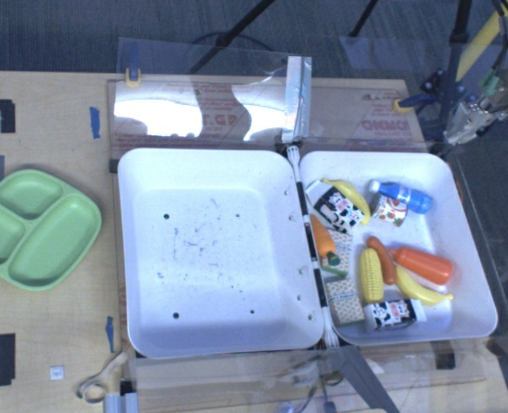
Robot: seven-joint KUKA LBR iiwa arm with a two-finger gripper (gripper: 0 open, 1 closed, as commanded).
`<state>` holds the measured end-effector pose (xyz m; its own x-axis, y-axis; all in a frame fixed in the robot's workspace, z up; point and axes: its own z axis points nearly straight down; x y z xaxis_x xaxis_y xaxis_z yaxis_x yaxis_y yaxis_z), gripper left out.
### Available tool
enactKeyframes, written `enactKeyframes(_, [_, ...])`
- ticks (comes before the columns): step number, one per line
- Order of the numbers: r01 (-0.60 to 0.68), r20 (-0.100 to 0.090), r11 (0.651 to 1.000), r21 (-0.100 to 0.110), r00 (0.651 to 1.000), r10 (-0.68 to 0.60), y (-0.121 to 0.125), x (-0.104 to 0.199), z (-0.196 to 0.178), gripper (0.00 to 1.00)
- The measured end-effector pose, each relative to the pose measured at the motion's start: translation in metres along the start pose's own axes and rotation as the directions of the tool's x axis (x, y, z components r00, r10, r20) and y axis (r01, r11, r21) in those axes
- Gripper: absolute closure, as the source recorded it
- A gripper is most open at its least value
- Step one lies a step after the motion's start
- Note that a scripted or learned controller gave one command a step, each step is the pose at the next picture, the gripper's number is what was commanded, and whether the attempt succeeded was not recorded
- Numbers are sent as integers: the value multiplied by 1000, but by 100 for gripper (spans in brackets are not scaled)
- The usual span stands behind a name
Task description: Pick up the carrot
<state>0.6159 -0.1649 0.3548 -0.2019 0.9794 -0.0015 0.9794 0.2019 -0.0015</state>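
Camera view, from the left: a green divided plastic plate [37, 228], a shallow white left bin [142, 179], then a shallow white right bin [471, 256]. The small orange carrot with green leaves [323, 241] lies against that bin's left wall, beside a yellow corn cob [371, 274]. The grey claw [476, 117] hangs beyond the far right corner, its opening impossible to tell.
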Motion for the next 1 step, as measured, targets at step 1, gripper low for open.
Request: enactKeyframes(1, [-322,0,947,-1,947,322,16,-54,-41,100])
